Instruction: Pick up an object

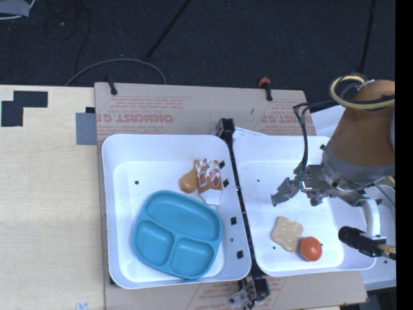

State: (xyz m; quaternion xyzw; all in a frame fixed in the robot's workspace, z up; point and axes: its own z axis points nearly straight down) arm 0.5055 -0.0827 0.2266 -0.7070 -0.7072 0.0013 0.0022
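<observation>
Nearest, the arm (pixel 361 134) reached in from the right over the right bin (pixel 258 173), its gripper (pixel 282 195) open and empty above the toast (pixel 286 232).

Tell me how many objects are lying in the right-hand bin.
2: a pale toast-shaped piece near the bin's front, and a red tomato-like ball touching its right side. The arm may hide more.

We see two white bins (pixel 119 173), a sky-blue tray (pixel 175 233), a small orange-brown piece (pixel 188 183) beside a brown-and-white patterned item (pixel 208 175), a pale beige toast (pixel 286 232), a red-orange ball (pixel 310 248), and the arm (pixel 364 134) in orange and grey.
</observation>
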